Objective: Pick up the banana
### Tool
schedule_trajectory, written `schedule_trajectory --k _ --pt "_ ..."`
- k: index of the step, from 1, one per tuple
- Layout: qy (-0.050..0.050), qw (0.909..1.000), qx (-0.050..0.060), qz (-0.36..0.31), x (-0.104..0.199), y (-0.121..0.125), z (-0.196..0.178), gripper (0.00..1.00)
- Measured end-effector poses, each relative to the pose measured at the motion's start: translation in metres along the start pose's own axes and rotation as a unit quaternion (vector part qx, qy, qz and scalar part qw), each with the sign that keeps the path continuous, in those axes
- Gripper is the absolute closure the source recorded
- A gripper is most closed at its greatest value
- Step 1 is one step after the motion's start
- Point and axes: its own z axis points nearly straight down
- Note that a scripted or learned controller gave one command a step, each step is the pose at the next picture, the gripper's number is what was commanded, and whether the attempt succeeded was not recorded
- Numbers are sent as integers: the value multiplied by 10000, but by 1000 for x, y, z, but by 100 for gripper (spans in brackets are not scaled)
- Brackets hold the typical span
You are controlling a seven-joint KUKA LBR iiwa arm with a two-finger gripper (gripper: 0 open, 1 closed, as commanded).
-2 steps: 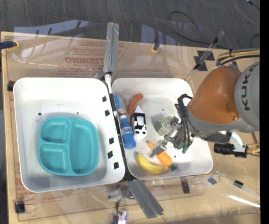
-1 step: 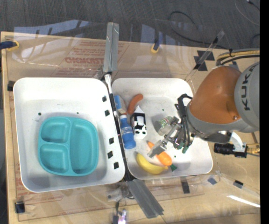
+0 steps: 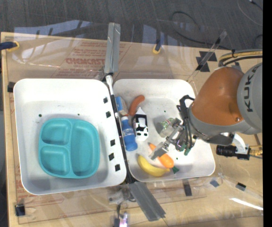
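Robotics lab — clamped bench (image 3: 55, 51), white bins (image 3: 27, 93)

Pretty even overhead light, nothing dim. The two white bins (image 3: 60, 91) come out really bright, nearly washed out along their rims. There's pale glare across the clear sheet (image 3: 70, 46) on the far side of the bench. Shadows are soft, and everything's a bit low-res and grainy.

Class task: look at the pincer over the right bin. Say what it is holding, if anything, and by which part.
Nothing is seen held. The pincer hangs just above the banana and the carrot; nothing sits between its fingers.
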Motion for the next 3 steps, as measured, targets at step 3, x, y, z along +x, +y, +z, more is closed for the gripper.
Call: schedule_trajectory --k 3 --pt "28 9828 0 -1845 17 20 41 0"
